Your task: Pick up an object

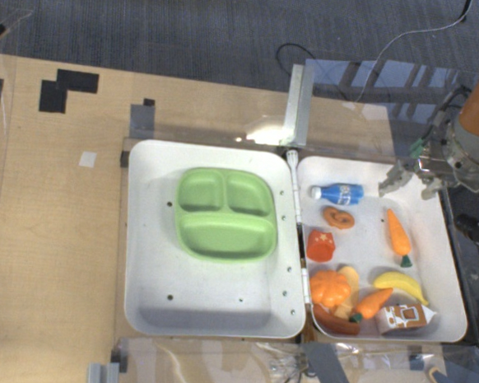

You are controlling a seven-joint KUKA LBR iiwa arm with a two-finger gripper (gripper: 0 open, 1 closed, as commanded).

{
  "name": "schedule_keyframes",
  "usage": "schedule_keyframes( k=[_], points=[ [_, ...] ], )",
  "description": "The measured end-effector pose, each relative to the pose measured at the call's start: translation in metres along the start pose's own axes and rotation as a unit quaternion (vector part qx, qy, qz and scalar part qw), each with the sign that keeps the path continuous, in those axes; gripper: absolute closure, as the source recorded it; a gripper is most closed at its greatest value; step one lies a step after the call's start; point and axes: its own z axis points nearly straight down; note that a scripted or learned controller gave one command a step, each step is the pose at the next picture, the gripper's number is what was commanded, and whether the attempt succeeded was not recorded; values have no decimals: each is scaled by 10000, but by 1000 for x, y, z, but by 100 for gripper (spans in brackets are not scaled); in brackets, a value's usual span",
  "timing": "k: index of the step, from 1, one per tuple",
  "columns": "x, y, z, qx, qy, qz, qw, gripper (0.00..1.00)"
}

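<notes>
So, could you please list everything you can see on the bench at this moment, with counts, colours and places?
Shallow white bins: 2, white, side by side; left bin, right bin.
Green three-compartment plastic plate: 1, light green, middle of left bin.
Small blue bottle with white label: 1, lying at the back of right bin.
Brown round pastry-like toy: 1, just in front of the bottle.
Red pepper-like toy: 1, left side of right bin.
Orange carrot toy: 1, right side.
Yellow banana toy: 1, front right.
Small brown-and-white carton: 1, front right corner.
Orange pumpkin-like toy: 1, front left.
Smaller orange carrot toy: 1, front.
Two-finger gripper: 1, grey, open above the right bin's back right.
</notes>
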Motion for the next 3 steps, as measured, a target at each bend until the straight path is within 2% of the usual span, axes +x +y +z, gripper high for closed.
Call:
schedule_keyframes(
  k=[1, 2, 3],
  points=[
    [-36, -9, 124, -15, -9, -58, 10000, 0],
    [-34, -6, 112, -48, -11, -65, 10000, 100],
    [11, 49, 4, -28, -8, -306, 9995, 100]
  ],
)
